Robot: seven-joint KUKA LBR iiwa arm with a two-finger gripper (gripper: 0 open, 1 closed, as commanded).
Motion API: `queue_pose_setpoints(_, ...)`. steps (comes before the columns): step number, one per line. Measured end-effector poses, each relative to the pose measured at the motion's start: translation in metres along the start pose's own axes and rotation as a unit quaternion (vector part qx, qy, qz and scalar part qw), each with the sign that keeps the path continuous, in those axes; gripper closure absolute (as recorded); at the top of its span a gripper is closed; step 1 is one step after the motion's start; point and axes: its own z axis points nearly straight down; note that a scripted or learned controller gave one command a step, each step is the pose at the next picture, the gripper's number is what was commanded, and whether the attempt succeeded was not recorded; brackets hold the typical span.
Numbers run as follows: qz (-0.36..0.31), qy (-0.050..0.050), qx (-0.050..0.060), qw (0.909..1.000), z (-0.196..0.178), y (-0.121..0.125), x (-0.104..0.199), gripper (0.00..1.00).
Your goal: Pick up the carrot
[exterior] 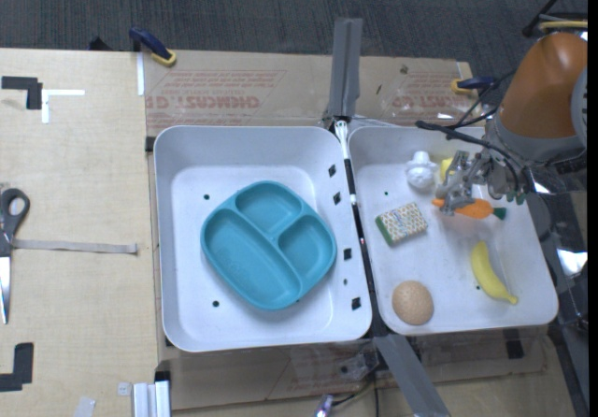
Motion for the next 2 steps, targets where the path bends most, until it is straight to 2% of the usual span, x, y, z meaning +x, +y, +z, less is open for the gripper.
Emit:
queue_pose_setpoints(1,-0.019,0.003,0.0,0.9998,-0.115,0.002,0.0,1.0)
queue_pose_setpoints(2,-0.048,0.004,-0.001,0.9988,-0.126,0.042,0.067,1.0)
